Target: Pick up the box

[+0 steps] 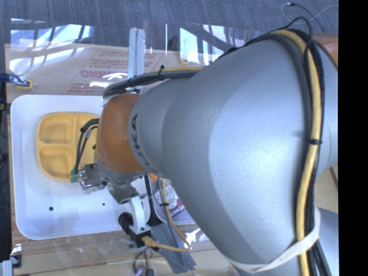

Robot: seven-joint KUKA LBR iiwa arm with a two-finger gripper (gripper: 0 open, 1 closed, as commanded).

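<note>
The grey arm with its orange band (118,134) covers most of the view and reaches over the left bin (29,154). My gripper (91,179) hangs below the wrist, over the right half of that bin, just beside a yellow divided tray (60,142). A sliver of a printed box (172,204), white with red marks, peeks out under the arm near the wall between the two bins. The arm hides the rest of the box. Nothing can be seen in the gripper.
The yellow tray lies in the left part of the left bin. Two small dark specks (50,209) dot that bin's white floor near the front. A brown cardboard sheet (86,68) lies behind the bins. The arm hides the right bin.
</note>
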